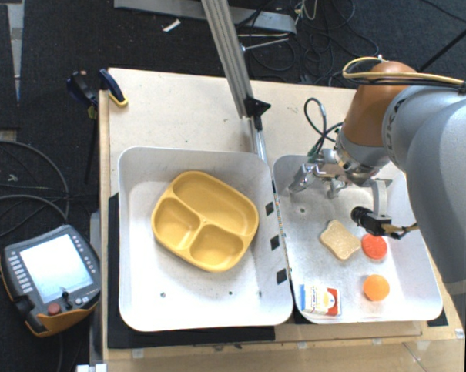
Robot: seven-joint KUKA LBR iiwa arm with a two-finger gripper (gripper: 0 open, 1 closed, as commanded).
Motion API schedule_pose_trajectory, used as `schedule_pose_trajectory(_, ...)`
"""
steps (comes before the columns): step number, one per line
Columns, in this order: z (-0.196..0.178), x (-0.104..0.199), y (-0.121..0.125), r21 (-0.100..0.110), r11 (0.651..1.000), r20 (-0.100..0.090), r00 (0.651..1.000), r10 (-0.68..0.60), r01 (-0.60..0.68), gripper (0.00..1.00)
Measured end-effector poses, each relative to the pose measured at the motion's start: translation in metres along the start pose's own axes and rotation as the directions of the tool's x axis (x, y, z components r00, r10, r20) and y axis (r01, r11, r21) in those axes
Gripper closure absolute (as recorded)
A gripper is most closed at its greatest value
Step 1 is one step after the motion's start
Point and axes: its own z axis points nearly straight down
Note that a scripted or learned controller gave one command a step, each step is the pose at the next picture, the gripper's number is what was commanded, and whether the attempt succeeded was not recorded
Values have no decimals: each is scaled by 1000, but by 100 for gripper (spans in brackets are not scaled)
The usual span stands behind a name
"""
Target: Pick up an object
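Holding: left bin (136,293) yellow tray (206,220) | right bin (308,239) toast (339,241), carton (320,300), orange ball (376,288)

We see a thick, smooth grey arm (439,144) with rounded casing. Above the wrist sits a glossy orange band (369,110), domed on top. The hand (316,180) is small, bare silvery metal, and a thin dark cable (324,124) loops beside it.
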Motion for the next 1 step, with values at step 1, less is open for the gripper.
schedule_pose_trajectory(1,-12,0,1,-3,1000,1,1000,-1,1,100)
